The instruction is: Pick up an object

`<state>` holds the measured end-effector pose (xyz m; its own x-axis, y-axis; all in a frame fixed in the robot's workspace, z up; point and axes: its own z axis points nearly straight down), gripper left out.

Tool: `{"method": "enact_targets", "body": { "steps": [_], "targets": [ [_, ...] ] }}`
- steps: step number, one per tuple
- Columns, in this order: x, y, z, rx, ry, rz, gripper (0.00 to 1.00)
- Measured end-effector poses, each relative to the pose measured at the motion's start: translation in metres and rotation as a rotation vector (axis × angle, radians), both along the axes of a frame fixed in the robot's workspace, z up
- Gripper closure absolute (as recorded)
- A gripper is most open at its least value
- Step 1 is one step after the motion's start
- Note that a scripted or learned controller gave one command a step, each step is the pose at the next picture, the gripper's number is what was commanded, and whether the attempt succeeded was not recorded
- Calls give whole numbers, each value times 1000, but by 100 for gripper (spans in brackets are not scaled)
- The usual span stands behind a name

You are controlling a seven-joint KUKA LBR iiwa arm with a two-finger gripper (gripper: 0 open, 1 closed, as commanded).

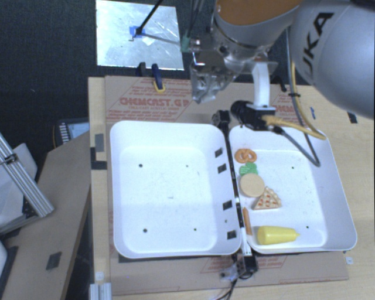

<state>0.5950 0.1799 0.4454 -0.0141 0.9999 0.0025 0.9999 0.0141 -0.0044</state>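
The gripper [206,89] hangs above the bench's far edge, at about twelve o'clock from the left bin [167,132], well clear of both bins. Nothing shows between its metal fingers; whether they are spread or closed cannot be told from this angle. Above it the orange band [252,13] and the grey arm [334,47] run off toward two o'clock.

The left bin shows its bare white floor with a few small dark holes.

Along the seam between the bins runs a dark strip with clips [225,176].

The right bin [328,193] holds every item, all crowded against its left wall. At the eleven o'clock corner of that group lies a pretzel [245,156]. Just below it, toward six o'clock, a green piece [248,169] touches a tan disc [252,185]. At five o'clock from the disc sits a pizza slice [267,200], close beside it. A thin orange stick [246,221] lies along the left wall at seven o'clock from the slice. At the bin's six o'clock edge lies a yellow piece [275,235], lengthwise, tip pointing toward three o'clock.

A yellow cable [296,126] crosses the right bin's far rim.
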Motion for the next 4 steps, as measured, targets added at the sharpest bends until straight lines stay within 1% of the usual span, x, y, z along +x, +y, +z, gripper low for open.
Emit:
{"method": "enact_targets", "body": {
  "steps": [1,2,3,4],
  "targets": [
    [43,31,95,2,-18,-7,100],
    [3,56,-33,-5,9,-7,100],
    [43,54,98,3,-21,-8,100],
    [15,54,-40,-7,9,-13,100]
  ]
}}
